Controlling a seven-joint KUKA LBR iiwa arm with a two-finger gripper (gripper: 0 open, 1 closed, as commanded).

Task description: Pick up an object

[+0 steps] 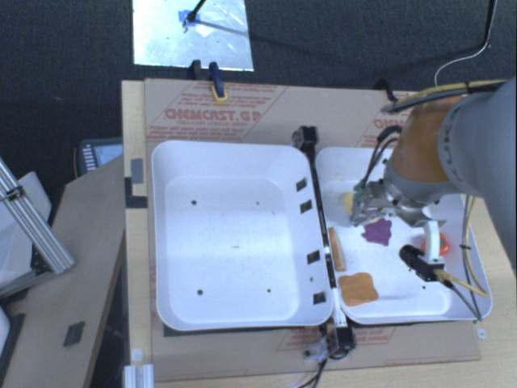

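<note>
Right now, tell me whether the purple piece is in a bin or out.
In: the purple piece lies on the right bin's white floor, close beside the gripper.

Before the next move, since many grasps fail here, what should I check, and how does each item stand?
1. The gripper is over the right bin: ok.
2. The purple object is in plain sight beside the gripper: ok.
3. The yellow object is in full view: not ok, the gripper covers part.
4. Anything is held: cannot tell.
5. The orange slice and tan stick lie apart from the gripper: ok.
</note>
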